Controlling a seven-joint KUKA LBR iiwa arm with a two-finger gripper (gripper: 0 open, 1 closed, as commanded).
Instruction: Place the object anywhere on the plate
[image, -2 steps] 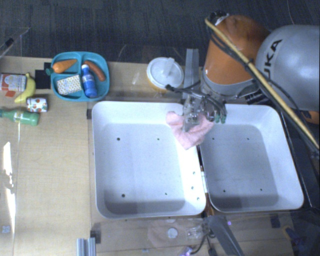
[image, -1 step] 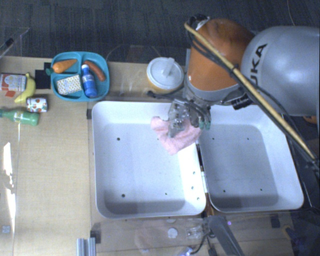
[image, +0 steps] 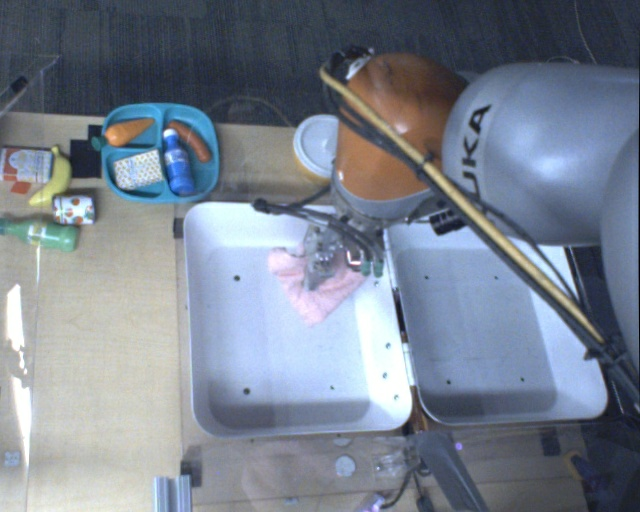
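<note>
My gripper (image: 327, 262) sits low over the pink cloth (image: 318, 289) in the left bin (image: 215, 330); finger spread: cannot tell.

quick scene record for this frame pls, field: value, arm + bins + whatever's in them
arm: grey with orange band, reaching in from the right
end effector: low over the left bin, directly above the cloth
left bin: holds one pink cloth, crumpled, near the bin's upper right
right bin: white, beside the left bin
outside bins: blue divided tray with toy food; banana; green bottle
grasp: cannot tell
</note>
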